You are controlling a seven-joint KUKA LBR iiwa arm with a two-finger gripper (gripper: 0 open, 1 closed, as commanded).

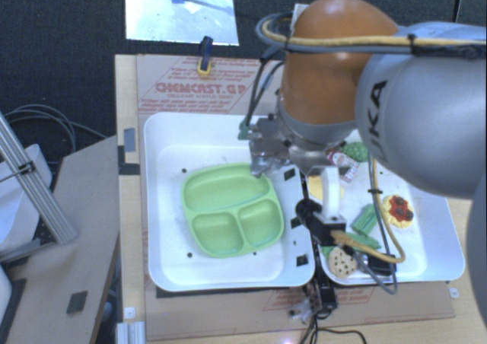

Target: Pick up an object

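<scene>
Toys crowd the right bin point(445, 262): a cookie point(342, 262), a pizza slice point(399, 210), a green piece point(364, 219). Over in the left bin point(163, 183) lies a green divided plate point(232, 209). From above, the gripper point(260, 158) hangs at that plate's far edge; I cannot tell how it is set.

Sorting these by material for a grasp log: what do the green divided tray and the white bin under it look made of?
Green divided tray: apparently molded plastic, smooth and matte, with uniform color and rounded compartment walls. White bin: probably thin formed plastic, slightly glossy, with soft rounded corners and rim.
</scene>
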